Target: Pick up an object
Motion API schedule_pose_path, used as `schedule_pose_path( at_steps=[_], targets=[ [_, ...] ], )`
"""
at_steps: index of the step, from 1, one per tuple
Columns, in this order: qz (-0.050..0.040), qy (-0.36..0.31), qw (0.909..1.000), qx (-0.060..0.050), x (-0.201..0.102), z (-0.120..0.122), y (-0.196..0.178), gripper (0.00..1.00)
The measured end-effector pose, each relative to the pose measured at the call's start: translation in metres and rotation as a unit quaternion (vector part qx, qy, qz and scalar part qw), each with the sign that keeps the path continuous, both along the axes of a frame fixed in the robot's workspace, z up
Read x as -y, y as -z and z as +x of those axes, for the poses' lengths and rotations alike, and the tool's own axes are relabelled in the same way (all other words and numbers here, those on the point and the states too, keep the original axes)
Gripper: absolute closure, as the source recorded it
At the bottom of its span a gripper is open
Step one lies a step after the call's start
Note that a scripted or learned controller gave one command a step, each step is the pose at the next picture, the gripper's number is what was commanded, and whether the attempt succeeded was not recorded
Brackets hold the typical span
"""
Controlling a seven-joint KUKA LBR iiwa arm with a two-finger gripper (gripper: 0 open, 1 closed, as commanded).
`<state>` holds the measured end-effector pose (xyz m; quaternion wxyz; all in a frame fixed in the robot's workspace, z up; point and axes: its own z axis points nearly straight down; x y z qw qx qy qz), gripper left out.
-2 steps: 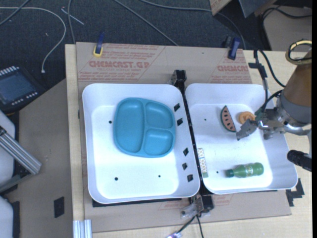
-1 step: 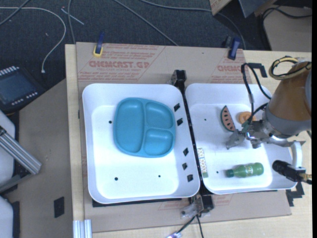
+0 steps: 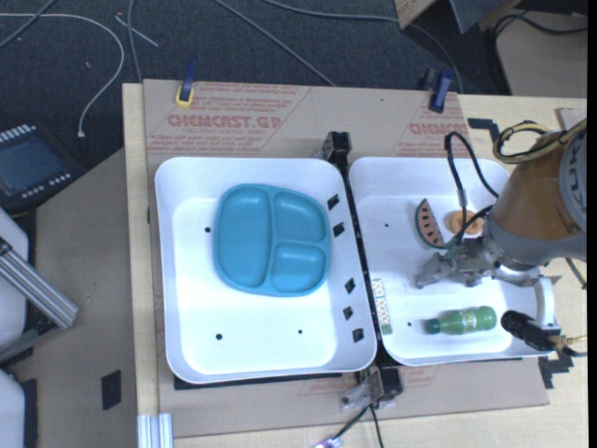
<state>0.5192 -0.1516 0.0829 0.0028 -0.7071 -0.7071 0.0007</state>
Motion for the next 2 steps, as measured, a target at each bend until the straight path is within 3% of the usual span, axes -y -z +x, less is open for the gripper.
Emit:
schedule_pose_path(
  at_steps=[1, 2],
  targets=[
    [-0.0005, 0.0, 1.0, 0.002, 0.0, 0.001, -0.013, 1.0],
    [-0.0022, -0.001, 1.0, 0.005, 0.0, 0.01, -0.059, 1.0]
  ],
)
